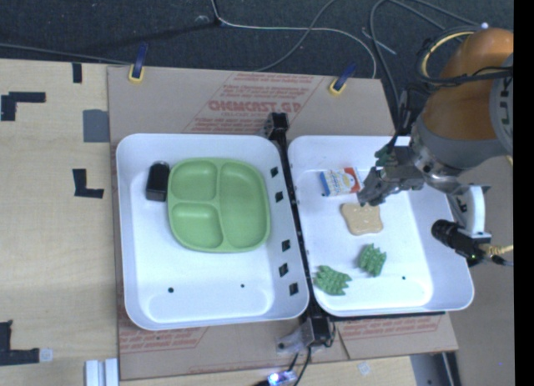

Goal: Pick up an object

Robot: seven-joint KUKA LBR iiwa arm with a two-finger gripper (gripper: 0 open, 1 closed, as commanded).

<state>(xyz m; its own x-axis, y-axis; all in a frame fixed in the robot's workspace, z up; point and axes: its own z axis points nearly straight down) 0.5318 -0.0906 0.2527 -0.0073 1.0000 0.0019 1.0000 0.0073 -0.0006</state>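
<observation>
In the right bin (417,293) lie a tan toast-shaped piece (363,219), a small white, red and blue packet (338,181), and two green leafy toys (372,259) (331,279). My gripper (368,198) hangs over the right bin, its tip right at the upper edge of the tan piece, just right of the packet. Nothing shows between its fingers.
The left bin (142,293) holds a green divided plate (219,205) and a small black block (158,182) at the plate's left. A black divider (288,209) separates the bins. Cables run across the dark floor behind the bench.
</observation>
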